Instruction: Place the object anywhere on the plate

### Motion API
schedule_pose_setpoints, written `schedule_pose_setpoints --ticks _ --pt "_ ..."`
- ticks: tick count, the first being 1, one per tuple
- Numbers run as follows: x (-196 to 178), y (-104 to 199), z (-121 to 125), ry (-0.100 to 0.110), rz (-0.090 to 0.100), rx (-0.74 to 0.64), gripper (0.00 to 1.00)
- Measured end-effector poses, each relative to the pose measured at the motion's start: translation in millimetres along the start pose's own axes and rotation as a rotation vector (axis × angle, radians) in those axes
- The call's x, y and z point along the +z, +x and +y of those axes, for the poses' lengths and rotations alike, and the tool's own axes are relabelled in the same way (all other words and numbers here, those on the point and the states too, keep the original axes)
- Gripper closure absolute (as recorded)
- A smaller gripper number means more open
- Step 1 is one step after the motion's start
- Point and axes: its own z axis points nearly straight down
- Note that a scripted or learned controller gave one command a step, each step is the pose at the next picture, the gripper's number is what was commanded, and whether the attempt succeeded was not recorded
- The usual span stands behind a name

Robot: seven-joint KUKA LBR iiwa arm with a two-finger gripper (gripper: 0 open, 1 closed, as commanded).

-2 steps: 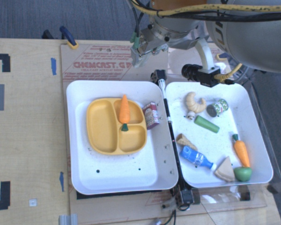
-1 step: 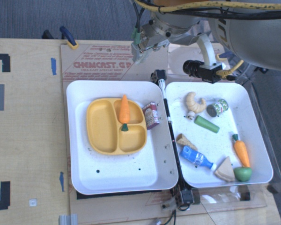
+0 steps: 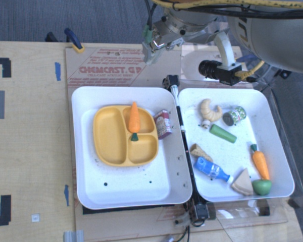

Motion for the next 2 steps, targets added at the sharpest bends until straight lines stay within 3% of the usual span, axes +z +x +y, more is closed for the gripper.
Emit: schedule_pose_setpoints --ticks 2 --pt "-23.2 -1.0 4.9 -0.015 -0.011 -0.006 1.00"
